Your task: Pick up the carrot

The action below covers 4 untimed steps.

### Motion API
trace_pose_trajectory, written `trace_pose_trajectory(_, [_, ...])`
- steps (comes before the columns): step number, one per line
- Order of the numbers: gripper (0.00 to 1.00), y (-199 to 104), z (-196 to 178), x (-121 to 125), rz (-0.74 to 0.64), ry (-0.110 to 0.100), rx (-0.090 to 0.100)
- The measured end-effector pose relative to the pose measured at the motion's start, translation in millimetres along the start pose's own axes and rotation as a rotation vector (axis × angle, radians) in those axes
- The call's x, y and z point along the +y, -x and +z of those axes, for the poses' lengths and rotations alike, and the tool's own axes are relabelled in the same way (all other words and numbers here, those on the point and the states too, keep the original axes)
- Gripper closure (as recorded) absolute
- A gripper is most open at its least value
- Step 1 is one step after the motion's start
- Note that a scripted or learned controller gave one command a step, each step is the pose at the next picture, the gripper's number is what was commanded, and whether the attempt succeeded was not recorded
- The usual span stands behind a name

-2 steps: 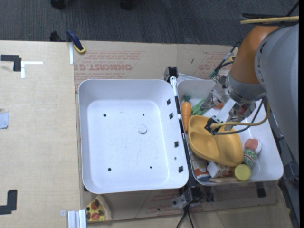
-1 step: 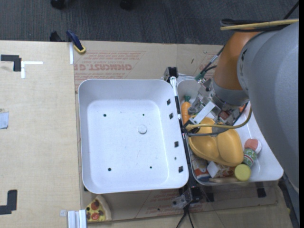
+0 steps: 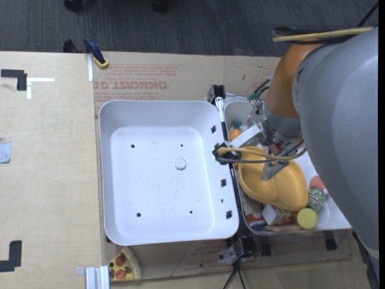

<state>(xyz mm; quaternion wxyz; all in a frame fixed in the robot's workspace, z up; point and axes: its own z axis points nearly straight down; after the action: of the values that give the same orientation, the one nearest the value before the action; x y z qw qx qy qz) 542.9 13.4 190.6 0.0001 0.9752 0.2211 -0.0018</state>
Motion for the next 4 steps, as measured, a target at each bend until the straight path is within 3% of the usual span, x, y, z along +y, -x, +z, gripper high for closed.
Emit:
trace_pose_trajectory(1, [0.0,-13,0,98,0.08,0.0,-0.002])
trace_pose_trajectory(2, [0.0,-20,0,3,0.097,-0.002,-0.001])
trace_pose_trajectory(3, [0.0,44,0,52,-0.041,0.0,0.0])
trace_pose_trajectory(4, [0.0,8,-1,-31,0.244,0.0,0.004])
